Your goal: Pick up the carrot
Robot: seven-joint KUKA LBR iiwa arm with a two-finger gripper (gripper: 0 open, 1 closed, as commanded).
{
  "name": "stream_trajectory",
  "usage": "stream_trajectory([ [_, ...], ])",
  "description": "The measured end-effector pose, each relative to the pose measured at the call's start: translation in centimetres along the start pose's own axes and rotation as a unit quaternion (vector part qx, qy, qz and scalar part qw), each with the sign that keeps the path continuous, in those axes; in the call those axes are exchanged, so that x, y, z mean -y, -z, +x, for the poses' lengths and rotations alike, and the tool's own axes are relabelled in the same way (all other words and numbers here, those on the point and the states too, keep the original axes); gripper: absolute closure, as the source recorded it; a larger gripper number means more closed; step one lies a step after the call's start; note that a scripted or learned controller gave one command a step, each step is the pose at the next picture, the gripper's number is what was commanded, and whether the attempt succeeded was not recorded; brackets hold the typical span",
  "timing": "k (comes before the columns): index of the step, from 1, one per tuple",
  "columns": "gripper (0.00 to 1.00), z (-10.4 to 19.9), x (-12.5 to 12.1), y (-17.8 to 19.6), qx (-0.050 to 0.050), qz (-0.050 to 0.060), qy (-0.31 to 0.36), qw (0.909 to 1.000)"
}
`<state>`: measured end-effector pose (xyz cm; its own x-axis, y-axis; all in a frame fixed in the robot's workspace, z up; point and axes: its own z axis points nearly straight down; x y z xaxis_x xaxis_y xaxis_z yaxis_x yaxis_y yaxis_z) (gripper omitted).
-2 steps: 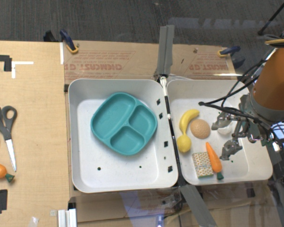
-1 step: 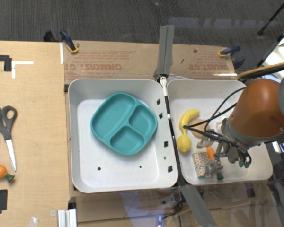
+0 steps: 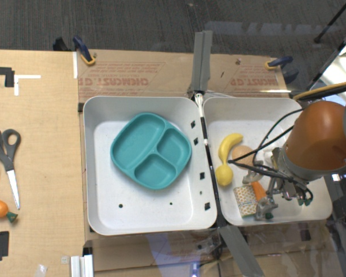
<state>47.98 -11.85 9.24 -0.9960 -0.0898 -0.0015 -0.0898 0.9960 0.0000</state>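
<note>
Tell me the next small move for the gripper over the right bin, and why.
Probably a short, straight descent. The gripper sits right at the carrot in the right bin, beside the patterned packet, but the view does not show the carrot between its fingers, so no grasp is confirmed yet.

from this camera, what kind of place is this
Probably a robotics lab test bench: two white bins clamped over cardboard, toy food like a banana and carrot, and the grey-and-orange arm reaching in.
</note>
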Motion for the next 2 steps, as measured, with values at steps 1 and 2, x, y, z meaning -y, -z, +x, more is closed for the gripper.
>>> stream_trajectory([
  [1,1.00,-0.1,-0.1,0.9,0.001,0.000,0.002,1.0000],
  [2,1.00,-2.0,-7.5,10.7,0.001,0.000,-0.041,0.9992],
])
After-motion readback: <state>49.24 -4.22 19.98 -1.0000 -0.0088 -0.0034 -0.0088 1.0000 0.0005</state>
